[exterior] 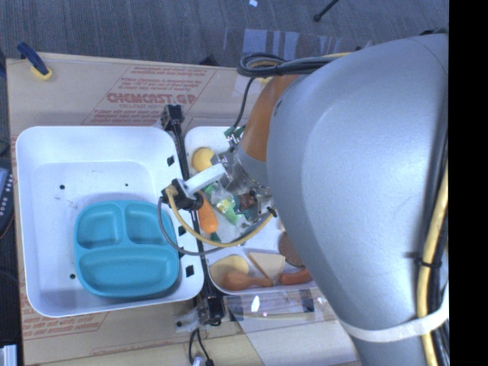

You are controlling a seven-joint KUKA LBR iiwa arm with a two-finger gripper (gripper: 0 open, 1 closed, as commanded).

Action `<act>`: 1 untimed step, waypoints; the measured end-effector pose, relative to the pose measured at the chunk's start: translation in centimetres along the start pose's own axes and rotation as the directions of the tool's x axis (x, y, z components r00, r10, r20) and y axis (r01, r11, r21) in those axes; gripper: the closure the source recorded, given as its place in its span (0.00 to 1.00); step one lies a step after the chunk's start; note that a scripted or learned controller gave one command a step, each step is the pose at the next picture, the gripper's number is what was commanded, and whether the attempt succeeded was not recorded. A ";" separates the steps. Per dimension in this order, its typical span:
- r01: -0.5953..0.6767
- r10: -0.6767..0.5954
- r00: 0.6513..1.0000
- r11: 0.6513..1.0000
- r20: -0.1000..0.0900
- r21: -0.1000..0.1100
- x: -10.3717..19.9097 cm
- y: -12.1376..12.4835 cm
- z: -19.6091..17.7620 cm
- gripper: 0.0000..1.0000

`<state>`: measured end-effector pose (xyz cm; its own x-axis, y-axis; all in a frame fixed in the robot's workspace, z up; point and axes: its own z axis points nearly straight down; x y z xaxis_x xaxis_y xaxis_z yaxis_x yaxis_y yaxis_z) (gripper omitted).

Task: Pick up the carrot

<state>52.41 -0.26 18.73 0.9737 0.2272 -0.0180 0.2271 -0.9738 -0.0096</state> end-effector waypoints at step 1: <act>0.000 0.000 1.000 1.000 0.000 0.000 0.0 0.0 0.0 0.00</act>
<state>52.41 -0.26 18.73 0.9737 0.2272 -0.0180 0.2271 -0.9738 -0.0096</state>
